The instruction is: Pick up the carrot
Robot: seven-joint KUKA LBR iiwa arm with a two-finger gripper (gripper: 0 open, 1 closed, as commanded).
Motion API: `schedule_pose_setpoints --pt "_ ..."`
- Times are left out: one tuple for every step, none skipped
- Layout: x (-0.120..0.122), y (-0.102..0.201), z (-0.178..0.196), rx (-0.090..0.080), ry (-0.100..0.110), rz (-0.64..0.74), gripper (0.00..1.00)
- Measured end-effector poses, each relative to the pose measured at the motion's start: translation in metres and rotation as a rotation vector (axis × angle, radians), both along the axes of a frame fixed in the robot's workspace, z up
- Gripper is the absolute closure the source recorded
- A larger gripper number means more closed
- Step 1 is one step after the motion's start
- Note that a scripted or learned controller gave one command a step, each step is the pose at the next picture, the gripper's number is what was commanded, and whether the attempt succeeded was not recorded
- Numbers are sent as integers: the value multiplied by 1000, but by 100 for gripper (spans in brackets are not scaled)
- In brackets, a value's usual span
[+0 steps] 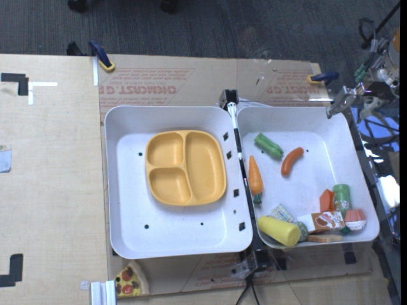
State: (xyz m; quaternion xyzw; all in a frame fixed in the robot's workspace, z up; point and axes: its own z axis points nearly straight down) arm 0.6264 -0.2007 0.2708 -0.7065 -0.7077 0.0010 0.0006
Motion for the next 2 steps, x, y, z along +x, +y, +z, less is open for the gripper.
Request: schedule_pose_setpoints --pt "-4 42 116 -2 -2 1 0" --pt "2 33 169 -4 -1 -545 0"
